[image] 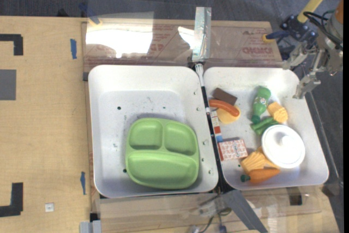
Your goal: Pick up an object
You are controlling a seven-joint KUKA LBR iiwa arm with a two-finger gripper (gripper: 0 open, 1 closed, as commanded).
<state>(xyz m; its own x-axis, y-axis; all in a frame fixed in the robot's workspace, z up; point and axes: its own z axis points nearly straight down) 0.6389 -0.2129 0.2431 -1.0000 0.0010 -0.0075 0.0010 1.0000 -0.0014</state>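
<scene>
Claw (306, 78) hangs over the right bin's (322, 172) far right corner, fingers apart and gripping nothing. Crowded bin below: green bottle (260, 102) just beside a yellow piece (280, 113), white round lid (282, 145) near the right wall, orange carrot (262, 175) at the near edge, hot dog (224, 108) and brown block (224, 96) by the divider. Green divided plate (162, 153) fills the left bin's (103, 117) near side.

**Right bin contents**

Green bottle (260, 102) tilted, corn cob (279, 113) touching it. White round lid (282, 145) near front. Hot dog (224, 108), brown block (224, 96), red-patterned packet (232, 149), carrot (262, 175). All lying loose.
</scene>
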